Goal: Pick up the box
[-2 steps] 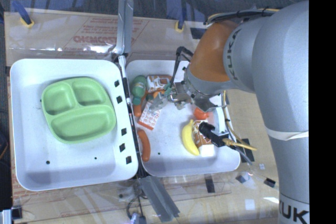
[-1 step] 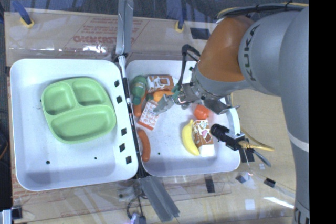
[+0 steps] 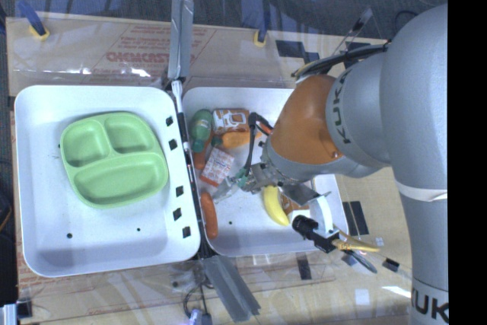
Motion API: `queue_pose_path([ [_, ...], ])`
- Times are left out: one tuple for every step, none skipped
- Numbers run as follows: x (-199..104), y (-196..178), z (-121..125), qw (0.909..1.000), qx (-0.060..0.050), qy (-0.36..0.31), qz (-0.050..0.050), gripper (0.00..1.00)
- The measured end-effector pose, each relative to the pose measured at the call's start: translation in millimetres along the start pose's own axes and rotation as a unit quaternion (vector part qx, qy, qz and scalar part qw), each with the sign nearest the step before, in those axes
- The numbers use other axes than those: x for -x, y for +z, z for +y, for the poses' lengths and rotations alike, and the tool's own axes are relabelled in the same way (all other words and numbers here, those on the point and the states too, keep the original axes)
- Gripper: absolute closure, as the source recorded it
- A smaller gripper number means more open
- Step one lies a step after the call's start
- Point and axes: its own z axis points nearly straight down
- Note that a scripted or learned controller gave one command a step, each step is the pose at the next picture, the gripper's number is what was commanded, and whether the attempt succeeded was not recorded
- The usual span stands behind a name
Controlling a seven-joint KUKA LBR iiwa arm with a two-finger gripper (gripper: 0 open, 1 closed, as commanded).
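A small orange and white box (image 3: pixel 230 119) lies near the back wall of the right bin (image 3: pixel 251 240). A second flat white and red carton (image 3: pixel 218 166) lies in front of it, toward the bin's left side. My gripper (image 3: pixel 245 179) hangs low in the middle of the right bin, just right of the white and red carton and left of a banana (image 3: pixel 274 206). The grey wrist with its orange band (image 3: pixel 304 125) covers the bin's right half and hides what is under it. I see nothing clearly held.
A green bottle-like item (image 3: pixel 201 125) and an orange piece (image 3: pixel 234 139) lie beside the box. A red-orange sausage shape (image 3: pixel 208 215) lies at the right bin's front left. The left bin (image 3: pixel 46 240) holds a green divided plate (image 3: pixel 114 160).
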Motion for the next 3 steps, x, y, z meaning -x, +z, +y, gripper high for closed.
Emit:
queue_pose_path([
  [0, 0, 0, 1.0000, 0.000, 0.000, 0.000, 0.00],
  [0, -10, 1, 1.0000, 0.000, -0.003, 0.000, 1.00],
  [-109, -91, 46, 0.9970, 0.002, -0.077, -0.001, 1.00],
])
